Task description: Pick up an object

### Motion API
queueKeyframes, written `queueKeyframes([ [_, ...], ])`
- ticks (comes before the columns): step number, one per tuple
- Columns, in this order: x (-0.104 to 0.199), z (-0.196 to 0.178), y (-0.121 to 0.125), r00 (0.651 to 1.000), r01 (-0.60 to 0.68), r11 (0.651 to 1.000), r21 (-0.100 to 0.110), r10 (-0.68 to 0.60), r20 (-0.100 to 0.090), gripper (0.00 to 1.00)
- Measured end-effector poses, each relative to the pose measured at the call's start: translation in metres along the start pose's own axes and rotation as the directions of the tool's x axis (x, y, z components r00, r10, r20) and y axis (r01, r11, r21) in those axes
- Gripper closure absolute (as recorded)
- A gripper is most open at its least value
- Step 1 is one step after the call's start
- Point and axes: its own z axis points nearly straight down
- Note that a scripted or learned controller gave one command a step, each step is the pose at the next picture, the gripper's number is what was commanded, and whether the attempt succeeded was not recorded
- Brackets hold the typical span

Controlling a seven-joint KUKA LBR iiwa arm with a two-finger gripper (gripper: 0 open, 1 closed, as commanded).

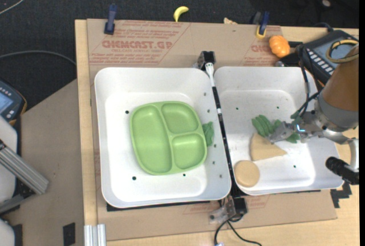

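In the right bin, a green leafy toy lies near the middle. A tan wedge-shaped slice sits just below it, and a round tan disc rests at the bin's front left corner. My gripper reaches in from the right, low over the right end of the green toy and the top edge of the tan slice. Part of the green toy is hidden under it.
The left bin holds a green divided plate with a small green piece at its right edge. A black-handled tool lies along the divider between the bins. An orange toy and a yellow one lie behind the bins.
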Motion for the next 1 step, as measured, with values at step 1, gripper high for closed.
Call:
queueKeyframes([
  [1,-0.0287,-0.0188,-0.0402,1.000,-0.002,1.000,-0.016,0.002,0.007,0.00],
])
